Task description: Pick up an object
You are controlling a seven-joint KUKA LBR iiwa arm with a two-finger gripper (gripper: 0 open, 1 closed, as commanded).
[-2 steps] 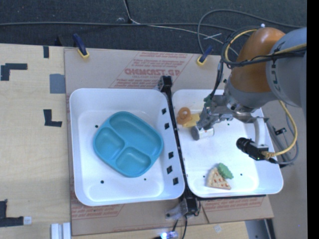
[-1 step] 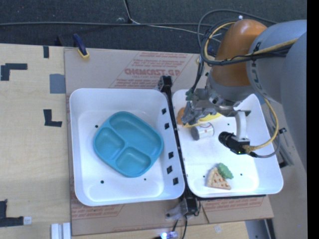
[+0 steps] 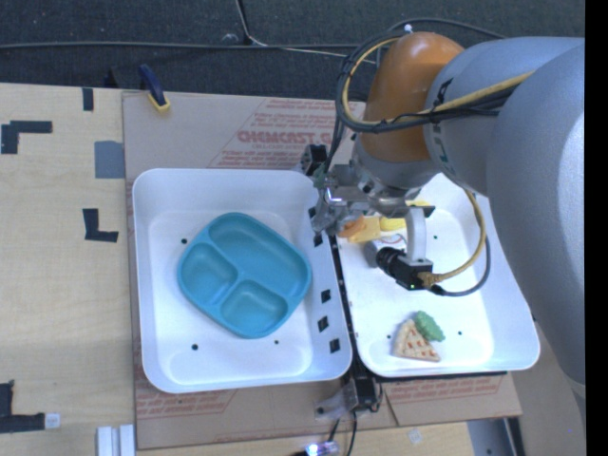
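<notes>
Camera view puts your gripper (image 3: 366,218) low over the right bin (image 3: 503,326), close to its far-left corner and just beside the divider between the two bins. You cannot tell from this slant whether it is clenched or released; the wrist hides it. A yellow object (image 3: 372,227) lies right under the gripper, partly covered by it. Nearer the front of the same bin you see a waffle-like wedge with a green piece (image 3: 419,338), well apart from the gripper. A blue divided plate (image 3: 244,274) rests in the left bin (image 3: 152,283).
</notes>
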